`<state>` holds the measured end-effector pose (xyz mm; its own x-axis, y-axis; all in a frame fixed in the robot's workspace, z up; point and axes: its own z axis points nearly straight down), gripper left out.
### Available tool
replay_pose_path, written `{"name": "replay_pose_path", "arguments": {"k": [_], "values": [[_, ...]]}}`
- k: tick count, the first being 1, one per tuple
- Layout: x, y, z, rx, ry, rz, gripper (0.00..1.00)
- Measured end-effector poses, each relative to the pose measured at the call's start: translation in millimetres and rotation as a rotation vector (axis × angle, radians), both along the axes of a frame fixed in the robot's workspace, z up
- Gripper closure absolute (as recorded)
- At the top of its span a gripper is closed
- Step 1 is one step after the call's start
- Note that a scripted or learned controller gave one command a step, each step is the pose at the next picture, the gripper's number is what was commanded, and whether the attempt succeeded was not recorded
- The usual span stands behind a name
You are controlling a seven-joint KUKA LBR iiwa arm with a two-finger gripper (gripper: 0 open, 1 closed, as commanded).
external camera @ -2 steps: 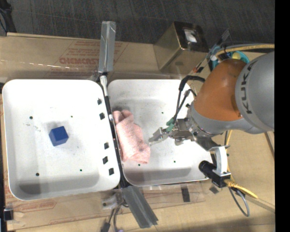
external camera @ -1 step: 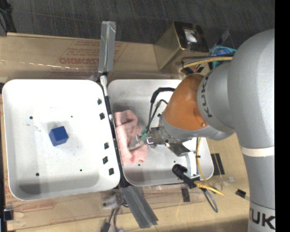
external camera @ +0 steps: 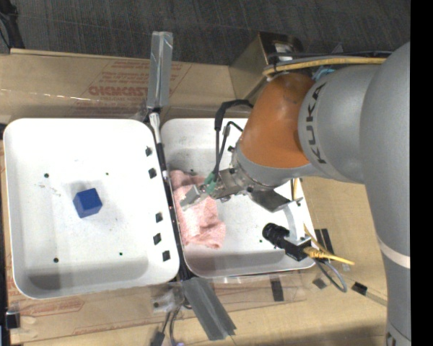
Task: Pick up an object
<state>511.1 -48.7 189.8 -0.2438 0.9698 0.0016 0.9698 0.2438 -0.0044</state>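
Care means seizing a thick fold of the pink cloth (external camera: 202, 220); whether my gripper (external camera: 195, 195) is spread, I cannot tell.

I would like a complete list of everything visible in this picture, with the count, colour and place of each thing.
left bin: one, white, left half of the bench
right bin: one, white, right beside the left bin
cube: one, blue, in the left bin, left of its middle
cloth: one, pink, crumpled, in the right bin by its left wall
cardboard: one sheet, brown, under both bins
arm: one, grey with an orange band, reaching in from the right over the right bin
gripper: one, at the upper part of the cloth
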Motion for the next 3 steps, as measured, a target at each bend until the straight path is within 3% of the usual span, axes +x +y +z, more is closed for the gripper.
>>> {"name": "replay_pose_path", "arguments": {"k": [1, 2, 3], "values": [[-35, -66, -58, 0.000, 0.003, -0.206, 0.00], [6, -47, -100, -0.001, 0.000, -0.182, 0.00], [6, -46, -92, 0.000, 0.004, -0.178, 1.00]]}}
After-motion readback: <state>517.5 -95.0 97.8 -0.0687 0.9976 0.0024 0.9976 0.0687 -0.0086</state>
